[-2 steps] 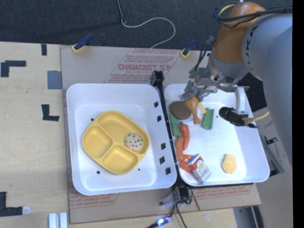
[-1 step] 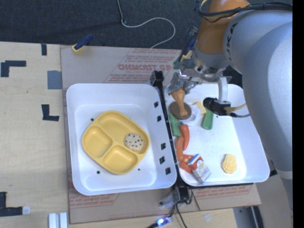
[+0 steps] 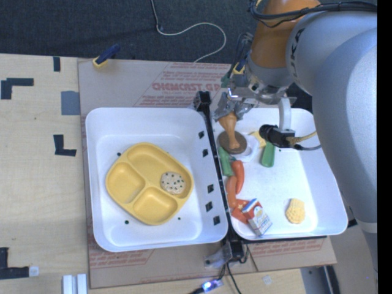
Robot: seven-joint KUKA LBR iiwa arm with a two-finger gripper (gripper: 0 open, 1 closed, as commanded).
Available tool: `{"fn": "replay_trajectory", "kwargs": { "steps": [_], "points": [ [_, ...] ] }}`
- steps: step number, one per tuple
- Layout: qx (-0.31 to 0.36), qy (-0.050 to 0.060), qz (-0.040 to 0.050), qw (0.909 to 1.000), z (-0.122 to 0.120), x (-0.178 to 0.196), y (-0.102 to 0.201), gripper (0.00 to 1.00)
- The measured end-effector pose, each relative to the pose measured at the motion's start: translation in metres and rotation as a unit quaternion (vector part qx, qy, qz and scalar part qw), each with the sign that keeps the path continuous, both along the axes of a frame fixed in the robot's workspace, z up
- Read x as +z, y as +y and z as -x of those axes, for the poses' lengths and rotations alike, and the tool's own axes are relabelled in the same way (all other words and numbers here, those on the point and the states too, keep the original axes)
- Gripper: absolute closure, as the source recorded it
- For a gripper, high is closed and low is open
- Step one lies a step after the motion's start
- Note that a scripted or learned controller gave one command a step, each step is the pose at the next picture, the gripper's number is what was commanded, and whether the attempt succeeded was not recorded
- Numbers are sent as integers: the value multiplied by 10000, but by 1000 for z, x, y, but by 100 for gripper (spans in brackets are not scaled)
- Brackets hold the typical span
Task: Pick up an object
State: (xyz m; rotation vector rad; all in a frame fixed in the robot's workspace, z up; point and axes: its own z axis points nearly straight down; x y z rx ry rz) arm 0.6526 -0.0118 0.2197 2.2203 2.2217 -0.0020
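My gripper hangs over the back left corner of the right bin. A tan stem with a round brown base stands right under it, its top between the fingers, which look shut on it. The base rests at the bin floor beside the divider. Close by lie a green cylinder, a green piece and an orange piece. Towards the front lie a red and white packet and a yellow lump.
The left bin holds a yellow divided plate with a cookie in one compartment. The grey arm covers the right bin's back right part. A cable lies on the dark floor behind.
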Motion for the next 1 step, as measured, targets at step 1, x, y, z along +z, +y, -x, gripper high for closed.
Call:
{"fn": "replay_trajectory", "kwargs": {
  "steps": [1],
  "points": [
    [0,7,1,10000,3,-3,-2,100]
  ]
}}
